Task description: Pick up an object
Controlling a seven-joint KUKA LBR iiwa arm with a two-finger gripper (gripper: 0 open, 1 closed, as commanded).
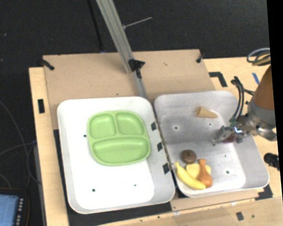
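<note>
Nothing is lifted yet — the tool (pixel 220 137), its state impossible to tell, hangs low in the right bin (pixel 180 107), the banana (pixel 186 176) below-left, untouched.

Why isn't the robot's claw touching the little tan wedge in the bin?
Apart. The camera view shows bare bin floor between the gripper and the tan wedge; the wedge lies up and to the left of it.
</note>
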